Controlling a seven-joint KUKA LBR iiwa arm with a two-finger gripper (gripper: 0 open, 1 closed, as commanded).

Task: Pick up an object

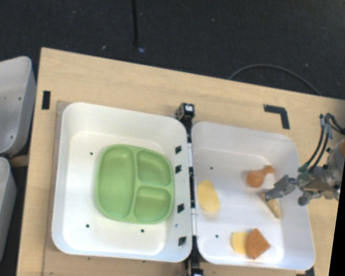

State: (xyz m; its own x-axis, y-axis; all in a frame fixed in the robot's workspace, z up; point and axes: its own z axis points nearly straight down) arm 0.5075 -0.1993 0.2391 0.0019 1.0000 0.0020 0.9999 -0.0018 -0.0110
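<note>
Target piece: a small tan wedge (274,209) lies on the floor of the right bin (236,143), near its right wall, just under the gripper (291,192).
Handling of the wedge: judged light and stiff, like toy food; likely smooth and apt to slide on the white floor. Best taken across its narrow width, near the middle.
Gripper: it sits at the right bin's right side, one grey finger reaching left and down toward the wedge. The jaws look spread apart, with nothing seen between them; the wedge appears to lie free beneath.
Orange-brown lump (258,177): just left of the gripper, higher in the same bin, rounded; it would probably roll if nudged.
Pale yellow oval (208,197): near the right bin's left wall, well apart from the gripper; broad and low, harder to pinch.
Orange block (257,244): toward the bin's front, touching a yellow disc (240,242) on its left; squarish, likely the easiest shape to clamp.
Left bin (78,126): holds a green divided tray (134,183), lying flat.
Hard to make out: the far finger blurs into the wrist hardware and cables at the right; whether the near finger touches the wedge cannot be told; the wedge's exact shape is unclear, being partly covered.
Cut off: the arm itself runs out of view at the right.
</note>
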